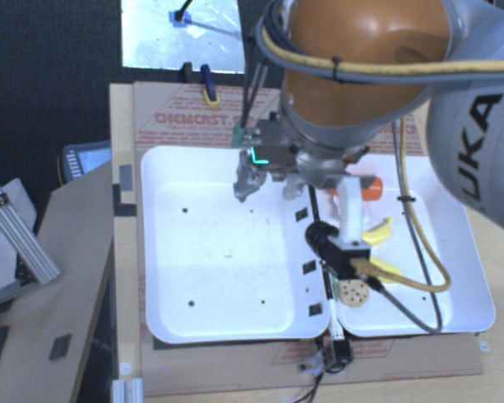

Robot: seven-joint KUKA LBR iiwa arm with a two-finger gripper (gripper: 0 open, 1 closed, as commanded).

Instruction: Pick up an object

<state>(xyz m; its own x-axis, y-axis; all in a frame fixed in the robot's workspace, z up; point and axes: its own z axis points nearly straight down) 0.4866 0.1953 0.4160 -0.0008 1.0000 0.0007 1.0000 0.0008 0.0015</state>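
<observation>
Objects are lying in the right bin (454, 292), none of them in the gripper (246, 183), which is hanging over the far edge of the left bin (210, 259), near that bin's far right corner. Whether it is set wide or narrow cannot be told from this slant. A green light (256, 156) is glowing just above it on the wrist.

The arm (361, 49) is looming over the far part of both bins and hiding much of the right bin's far edge. A white bracket (349, 212) is hanging from the wrist along the seam between the bins, with a black plug at its lower end.

An orange piece (370, 189) is sitting just beside the bracket near the right bin's far left corner. A yellow piece (378, 230) is lying nearer the middle of its left edge, touching the bracket. A tan disc (353, 291) is resting near its near left corner.

A yellow cable (412, 282) and a black cable (403, 309) are looping across the right bin, passing just beside the disc.

Cardboard (185, 112) is lying under both bins, and a foil sheet (181, 19) is lying beyond its far edge.
</observation>
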